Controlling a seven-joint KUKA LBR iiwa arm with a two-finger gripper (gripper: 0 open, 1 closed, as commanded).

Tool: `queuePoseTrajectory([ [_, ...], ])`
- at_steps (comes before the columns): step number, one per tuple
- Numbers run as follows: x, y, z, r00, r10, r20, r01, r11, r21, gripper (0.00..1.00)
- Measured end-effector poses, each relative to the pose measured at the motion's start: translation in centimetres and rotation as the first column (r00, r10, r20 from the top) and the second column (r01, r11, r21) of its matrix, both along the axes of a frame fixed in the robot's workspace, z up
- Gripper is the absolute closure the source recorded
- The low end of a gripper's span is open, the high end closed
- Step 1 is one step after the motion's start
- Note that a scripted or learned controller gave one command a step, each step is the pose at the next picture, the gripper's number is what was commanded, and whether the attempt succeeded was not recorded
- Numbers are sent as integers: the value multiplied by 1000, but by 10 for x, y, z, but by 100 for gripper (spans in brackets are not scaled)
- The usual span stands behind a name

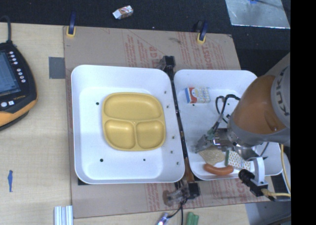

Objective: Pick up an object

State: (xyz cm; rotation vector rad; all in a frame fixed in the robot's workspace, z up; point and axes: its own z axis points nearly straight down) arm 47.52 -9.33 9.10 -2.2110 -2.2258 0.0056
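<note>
Grey arm's gripper (213, 142) low in right white bin (190, 120), above orange sausage (218, 170); grip state cannot be told. Small white carton (197, 94), label unreadable.

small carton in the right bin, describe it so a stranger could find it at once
Start at the right bin, the one the arm reaches over. The small carton lies flat near its far left corner, apart from the clutter. It is white with blue and red print, unlike the orange sausage at the near edge.

A grey arm (276, 95) with an orange band (254, 110) is entering from three o'clock, wrist pointing down, gripper (212, 142) hanging low at about four o'clock.
</note>
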Motion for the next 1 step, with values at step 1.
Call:
queuePoseTrajectory([
  [1,8,-6,1,1000,-1,3,1,1000,-1,0],
])
